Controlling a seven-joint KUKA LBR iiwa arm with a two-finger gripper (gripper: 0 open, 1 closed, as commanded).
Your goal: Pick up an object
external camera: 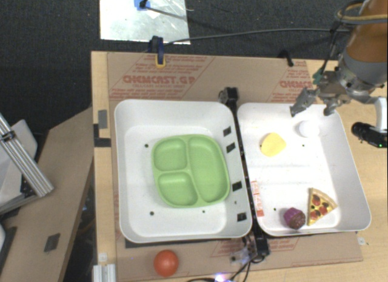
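My gripper (314, 108) hangs open over the back of the right bin (348, 171), its two dark fingers spread with nothing between them. A small white round object (307, 130) lies just below and in front of the fingers. A yellow round object (273, 144) sits to the left of it, near the bin's middle. At the bin's front lie a purple object (294, 218) and a pizza slice (319, 205) side by side.
The left bin (133, 153) holds a green divided plate (190, 170). A red-orange ball (165, 262) rests on the bench in front of the left bin. A black divider with clips (237, 153) runs between the bins. A cable crosses above the bench at the back.
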